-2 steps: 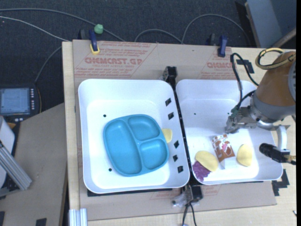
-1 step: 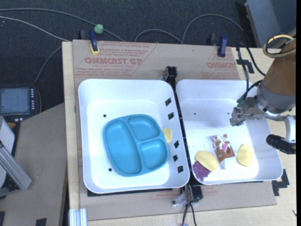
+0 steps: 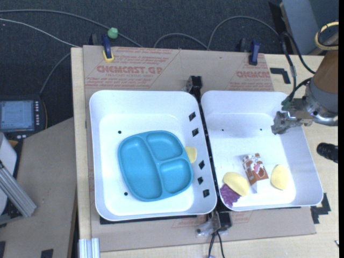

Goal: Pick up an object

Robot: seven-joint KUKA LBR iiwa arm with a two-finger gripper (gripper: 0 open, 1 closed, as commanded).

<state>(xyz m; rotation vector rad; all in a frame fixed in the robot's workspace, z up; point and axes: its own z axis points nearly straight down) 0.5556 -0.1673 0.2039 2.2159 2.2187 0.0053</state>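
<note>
Right bin (image 3: 301, 144), near end: purple scrap (image 3: 229, 195), yellow lump (image 3: 236, 183), snack packet (image 3: 255, 168), yellow piece (image 3: 280, 177), clustered and loose, all well short of the gripper (image 3: 280, 122). Gripper hangs over the bin's bare far-right part, likely pre-descent; finger spread indeterminate. Blue tray (image 3: 155, 164) fills the left bin (image 3: 102, 144).

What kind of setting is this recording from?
Most likely a robotics lab's grasping bench: two white bins on a clamped board, a blue divided tray, small toy-like items, loose cables, and a robot gripper reaching in.
</note>
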